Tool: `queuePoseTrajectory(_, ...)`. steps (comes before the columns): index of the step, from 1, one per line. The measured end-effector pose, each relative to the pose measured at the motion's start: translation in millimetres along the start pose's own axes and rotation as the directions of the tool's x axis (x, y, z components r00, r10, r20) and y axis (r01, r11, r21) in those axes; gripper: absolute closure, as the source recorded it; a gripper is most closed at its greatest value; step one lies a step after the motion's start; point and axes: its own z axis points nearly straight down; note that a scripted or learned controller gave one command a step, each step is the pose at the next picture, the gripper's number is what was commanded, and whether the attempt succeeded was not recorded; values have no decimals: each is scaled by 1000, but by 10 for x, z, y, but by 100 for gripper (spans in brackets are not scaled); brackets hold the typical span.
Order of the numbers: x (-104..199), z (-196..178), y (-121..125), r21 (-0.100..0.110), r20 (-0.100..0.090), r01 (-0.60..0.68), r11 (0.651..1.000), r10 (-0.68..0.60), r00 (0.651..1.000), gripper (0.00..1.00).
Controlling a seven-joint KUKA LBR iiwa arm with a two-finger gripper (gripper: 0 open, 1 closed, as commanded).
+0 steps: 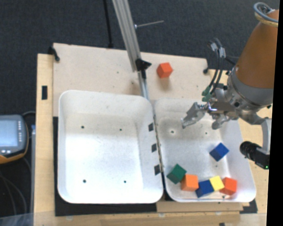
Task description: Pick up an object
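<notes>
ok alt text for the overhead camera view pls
A grey-and-orange robot arm's gripper hangs above the right white bin, holding nothing. Six small cubes lie in that bin: five clustered at its near edge and a lone blue cube. An orange cube sits on the bench behind.

Both white bins (106, 146) look like matt, speckled plastic. The surface (96, 67) looks like pale, matt wood. The slanted pole (127, 30) is ribbed metal.

A broad orange band wraps the thick grey robot arm (253, 69) above its wrist. Black cables loop beside it. The grey metal two-finger tool (203, 119) looks slender and angular.
</notes>
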Motion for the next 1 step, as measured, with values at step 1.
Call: queuePoseTrajectory(1,-452,429,118,2,4,-13,1000,13,1000,0)
